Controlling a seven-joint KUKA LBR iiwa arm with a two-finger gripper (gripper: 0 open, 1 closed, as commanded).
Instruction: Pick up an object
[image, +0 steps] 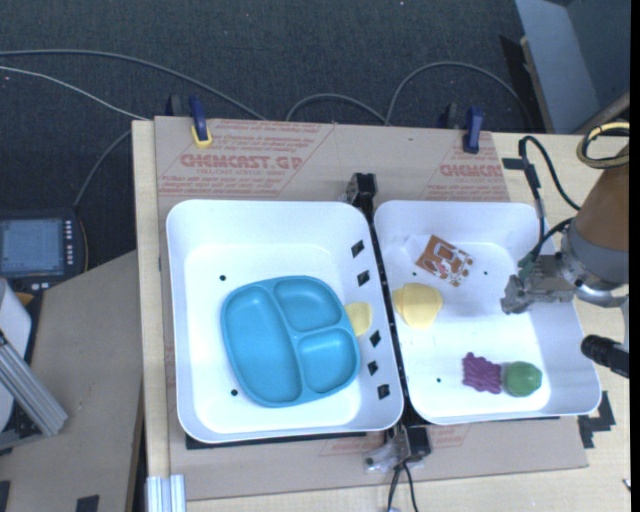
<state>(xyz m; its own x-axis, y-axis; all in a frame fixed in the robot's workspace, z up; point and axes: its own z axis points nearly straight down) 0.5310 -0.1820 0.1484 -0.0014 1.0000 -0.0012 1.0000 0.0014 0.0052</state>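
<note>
Right bin (560, 400) is holding a brown patterned card (444, 259) with its long axis running diagonally upper-left to lower-right, a yellow lump (418, 304), and a purple cluster (482, 373) touching a green ball (522, 378). Tool (522, 291) is hovering at the bin's right side; can't tell its opening, too blurred. Blue tray (290, 340) is sitting in the left bin (190, 300), partly hiding a yellow piece (359, 317)

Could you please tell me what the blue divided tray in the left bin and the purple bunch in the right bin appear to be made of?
The blue three-compartment tray looks like moulded hard plastic: uniform colour, rounded ridges, a soft sheen. The purple knobbly bunch, shaped like grapes, is probably toy plastic or rubber, judging by its flat, even colour; at this size it is uncertain.
</note>
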